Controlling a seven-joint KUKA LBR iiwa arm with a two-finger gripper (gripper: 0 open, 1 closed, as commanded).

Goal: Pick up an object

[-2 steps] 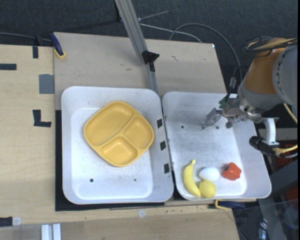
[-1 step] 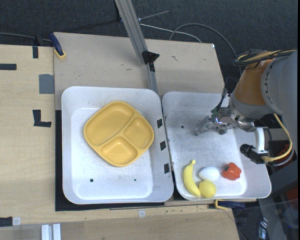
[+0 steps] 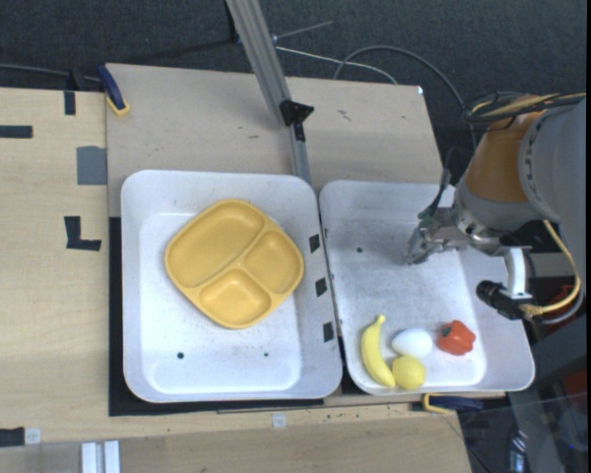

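Pincer point(image 3: 419, 249) hung low over bare floor of right bin point(image 3: 394, 215), grip state unclear, well apart from banana point(image 3: 375, 353), egg point(image 3: 412, 342), lemon point(image 3: 408, 371) and red fruit point(image 3: 456, 337) clustered at near edge, likely awaiting a pick.

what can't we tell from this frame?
- Two-finger gripper, camera view: fingers too small and dark to read as open or shut.
- Yellow round fruit: type unclear, packed against the white egg-shaped object and yellow banana.
- Grey arm: cut off by right edge.
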